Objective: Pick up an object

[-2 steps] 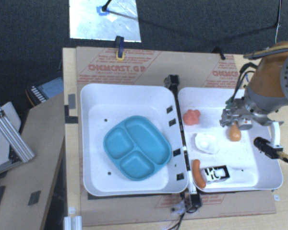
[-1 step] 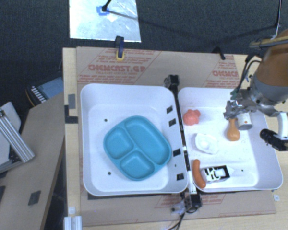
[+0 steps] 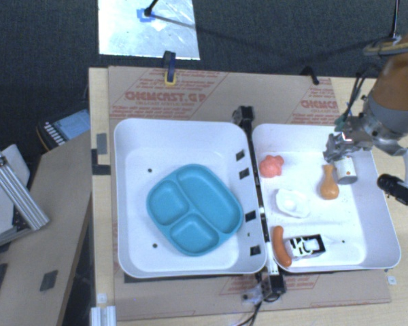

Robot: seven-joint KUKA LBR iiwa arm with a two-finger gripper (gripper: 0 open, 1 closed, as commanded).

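One gripper (image 3: 340,156) here, hanging over the right bin (image 3: 374,246); we can't tell how it's set. Just below it lies an orange bottle-shaped toy (image 3: 328,183). Further out we've got a white lump (image 3: 292,202), pink blob (image 3: 272,166), orange sausage (image 3: 281,245), and a blue tray (image 3: 192,208) in the left bin (image 3: 132,182).

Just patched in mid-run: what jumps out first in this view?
The big blue divided plate lying alone in the left bin grabs the eye first. Next, the hand reaching in over the right bin, just above a tan bottle-shaped toy. A pink lump and an orange sausage-shaped toy lie near the divider.
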